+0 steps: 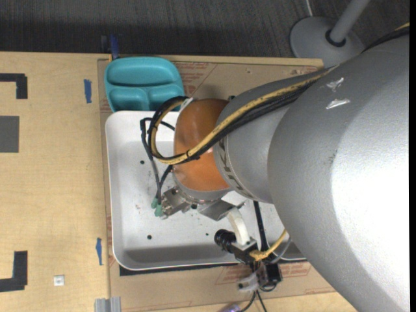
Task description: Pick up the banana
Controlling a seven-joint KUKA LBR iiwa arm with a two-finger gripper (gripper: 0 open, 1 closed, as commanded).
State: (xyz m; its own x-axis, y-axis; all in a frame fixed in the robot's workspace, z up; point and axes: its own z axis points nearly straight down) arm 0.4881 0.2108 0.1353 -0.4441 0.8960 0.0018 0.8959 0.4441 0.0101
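The banana cannot be made out; the bulky smooth grey arm with its glossy orange band covers most of the shallow white bin. The gripper hangs low over the bin's speckled floor, and whether it grasps anything cannot be told. Black and yellow cables loop beside it. A teal moulded tray lies just behind the bin on the brown cardboard bench

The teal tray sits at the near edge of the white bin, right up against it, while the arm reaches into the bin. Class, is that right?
Not quite. The camera view shows the teal tray at the far edge of the white bin, right up against it, while the arm reaches into the bin.
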